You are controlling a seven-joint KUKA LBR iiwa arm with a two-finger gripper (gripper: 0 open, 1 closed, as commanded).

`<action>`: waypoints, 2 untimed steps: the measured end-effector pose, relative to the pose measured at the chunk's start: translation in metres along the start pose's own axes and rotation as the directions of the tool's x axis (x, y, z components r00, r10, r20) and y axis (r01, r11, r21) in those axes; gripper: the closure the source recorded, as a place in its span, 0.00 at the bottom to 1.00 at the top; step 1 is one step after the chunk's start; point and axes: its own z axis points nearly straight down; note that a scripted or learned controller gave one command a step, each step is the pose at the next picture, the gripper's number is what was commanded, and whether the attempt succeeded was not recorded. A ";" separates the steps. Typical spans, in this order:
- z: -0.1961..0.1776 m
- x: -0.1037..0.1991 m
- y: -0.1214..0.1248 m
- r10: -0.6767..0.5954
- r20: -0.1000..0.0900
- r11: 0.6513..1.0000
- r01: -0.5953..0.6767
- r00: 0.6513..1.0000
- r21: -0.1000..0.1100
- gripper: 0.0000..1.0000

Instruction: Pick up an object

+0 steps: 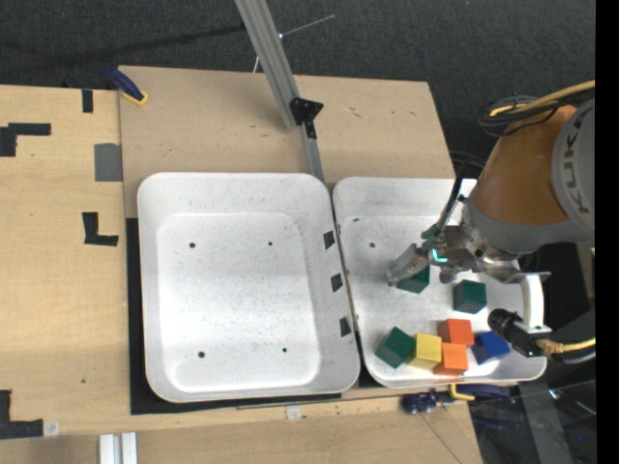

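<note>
Pincer (pixel 414 271) sits low over a green block (pixel 416 280), grip unclear.

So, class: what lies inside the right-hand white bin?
The right-hand bin holds green blocks, a yellow, two orange and a blue. The gripper and arm hide part of its floor.

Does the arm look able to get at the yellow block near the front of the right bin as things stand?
Probably yes. The yellow block lies uncovered from above in the right bin, close to the gripper. It is hemmed in, though: a green block and an orange block sit tight beside it, leaving little finger room.
</note>
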 end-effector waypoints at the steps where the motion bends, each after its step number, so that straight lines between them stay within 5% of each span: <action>1: 0.062 -0.006 0.000 0.002 0.001 1.000 -0.002 1.000 0.006 0.00; 2: 0.110 -0.005 -0.001 0.001 0.002 1.000 -0.001 1.000 0.003 0.00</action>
